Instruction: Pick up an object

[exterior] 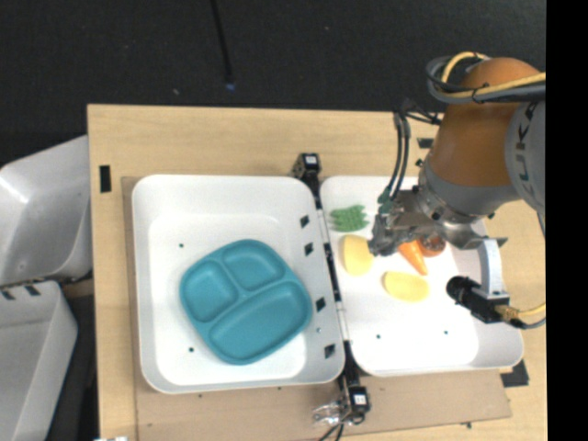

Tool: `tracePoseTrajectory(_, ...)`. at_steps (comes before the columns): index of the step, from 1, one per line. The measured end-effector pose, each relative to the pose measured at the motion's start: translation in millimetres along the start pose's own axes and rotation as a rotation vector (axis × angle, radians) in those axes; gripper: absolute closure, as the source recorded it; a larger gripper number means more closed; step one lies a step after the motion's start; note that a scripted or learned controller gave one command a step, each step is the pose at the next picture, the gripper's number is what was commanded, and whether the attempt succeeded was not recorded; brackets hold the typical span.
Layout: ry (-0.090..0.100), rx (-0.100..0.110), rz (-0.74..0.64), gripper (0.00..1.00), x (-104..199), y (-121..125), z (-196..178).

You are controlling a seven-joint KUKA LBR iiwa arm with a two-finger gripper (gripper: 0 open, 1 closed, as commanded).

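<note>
A single fixed camera looks down on the bench (230, 136) from above at a slight slant, far enough back to take in both white bins, the left bin (147, 274) and the right bin (432, 347), along with dark floor beyond the bench's far edge. The bench's near edge runs close to the bottom of the frame and its far edge lies about a third of the way down. The arm (478, 145) enters from the right side.
</note>
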State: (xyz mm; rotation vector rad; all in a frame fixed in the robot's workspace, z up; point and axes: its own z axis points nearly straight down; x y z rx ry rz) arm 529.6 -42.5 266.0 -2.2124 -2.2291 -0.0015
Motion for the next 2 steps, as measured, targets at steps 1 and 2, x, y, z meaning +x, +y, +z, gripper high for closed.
tracePoseTrajectory(1, -0.001, -0.001, 0.001, 1.00, 41, 12, 4)
tracePoseTrajectory(2, 0.000, -0.001, 0.000, 1.00, 93, 21, 0)
